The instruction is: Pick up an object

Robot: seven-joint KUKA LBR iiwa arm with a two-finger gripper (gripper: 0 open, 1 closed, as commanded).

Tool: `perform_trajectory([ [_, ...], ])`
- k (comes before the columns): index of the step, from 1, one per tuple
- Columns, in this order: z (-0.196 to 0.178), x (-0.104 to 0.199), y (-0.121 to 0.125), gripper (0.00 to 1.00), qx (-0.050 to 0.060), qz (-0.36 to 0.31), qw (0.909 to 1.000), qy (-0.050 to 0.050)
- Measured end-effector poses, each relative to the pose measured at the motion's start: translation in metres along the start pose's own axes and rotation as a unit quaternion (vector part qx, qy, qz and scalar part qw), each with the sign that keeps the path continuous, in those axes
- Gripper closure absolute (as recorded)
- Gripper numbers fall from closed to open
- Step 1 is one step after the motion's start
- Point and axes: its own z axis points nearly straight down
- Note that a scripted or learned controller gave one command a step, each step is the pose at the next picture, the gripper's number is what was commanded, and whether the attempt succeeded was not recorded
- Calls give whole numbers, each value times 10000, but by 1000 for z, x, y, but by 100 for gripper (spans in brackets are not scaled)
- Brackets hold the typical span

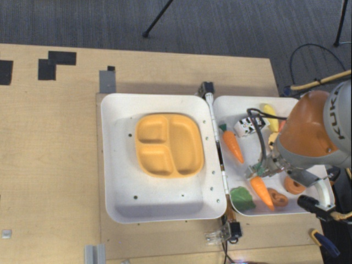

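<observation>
My gripper (pixel 260 168) hangs low over the right bin (pixel 231 110), under the orange wrist band (pixel 308 126). Directly below it an orange carrot (pixel 263 192) lies pointing toward the bin's front edge. Whether the gripper touches this carrot is unclear. A second carrot (pixel 232 146) lies to the gripper's left near the bin's inner wall. A green vegetable (pixel 242 198) sits in the front left corner. Small orange pieces (pixel 296 187) rest to the right of the first carrot. A yellow item (pixel 269 114) and a small white and black object (pixel 245 126) lie at the back.
The left bin (pixel 118 164) holds a yellow divided plate (pixel 168 144) at its middle. A metal divider (pixel 215 142) runs between the two bins. The arm's body covers the right part of the right bin. A black cable (pixel 256 120) loops above the toys.
</observation>
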Motion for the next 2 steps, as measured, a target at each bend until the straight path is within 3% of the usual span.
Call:
perform_trajectory([
  [1, 0, 0, 0, 0, 2, 0, 10000, 1],
  [2, 20, -5, -2, 0, -36, -696, 9976, -46],
])
